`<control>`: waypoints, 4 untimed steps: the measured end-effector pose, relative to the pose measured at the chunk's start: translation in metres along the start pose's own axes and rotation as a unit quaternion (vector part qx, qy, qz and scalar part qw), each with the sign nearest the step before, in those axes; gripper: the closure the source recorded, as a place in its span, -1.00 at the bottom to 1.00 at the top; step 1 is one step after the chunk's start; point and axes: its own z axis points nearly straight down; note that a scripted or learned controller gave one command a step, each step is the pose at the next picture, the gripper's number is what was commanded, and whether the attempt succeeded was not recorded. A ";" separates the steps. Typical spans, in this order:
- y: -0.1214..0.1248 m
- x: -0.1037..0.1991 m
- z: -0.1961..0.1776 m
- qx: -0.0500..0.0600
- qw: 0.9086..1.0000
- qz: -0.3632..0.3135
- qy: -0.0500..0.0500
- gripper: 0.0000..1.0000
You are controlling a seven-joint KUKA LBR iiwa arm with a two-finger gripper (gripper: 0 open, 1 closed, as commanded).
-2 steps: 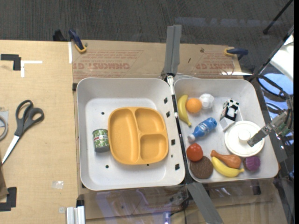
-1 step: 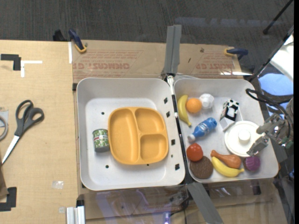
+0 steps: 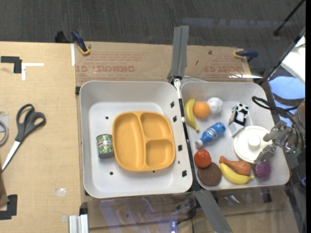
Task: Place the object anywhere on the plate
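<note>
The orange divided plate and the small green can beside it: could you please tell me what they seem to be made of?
The orange divided plate looks like moulded plastic: uniform colour, soft sheen, rounded compartment ridges. The small green can seems metal with a printed label, judging by its greyish rim, though that could be plastic.

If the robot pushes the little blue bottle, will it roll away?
Probably yes. The blue bottle lies on its side and looks round, so a sideways nudge would likely roll it. It seems small and plastic, so probably light. The banana and orange nearby might stop it.
</note>
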 end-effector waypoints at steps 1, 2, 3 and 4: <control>0.001 -0.001 -0.008 -0.001 1.000 0.001 -0.001 1.00; 0.001 -0.001 -0.008 -0.001 1.000 0.001 -0.001 -1.00; 0.014 0.011 -0.003 0.000 1.000 0.018 0.000 -1.00; 0.017 0.009 0.019 -0.003 0.995 -0.099 -0.004 -1.00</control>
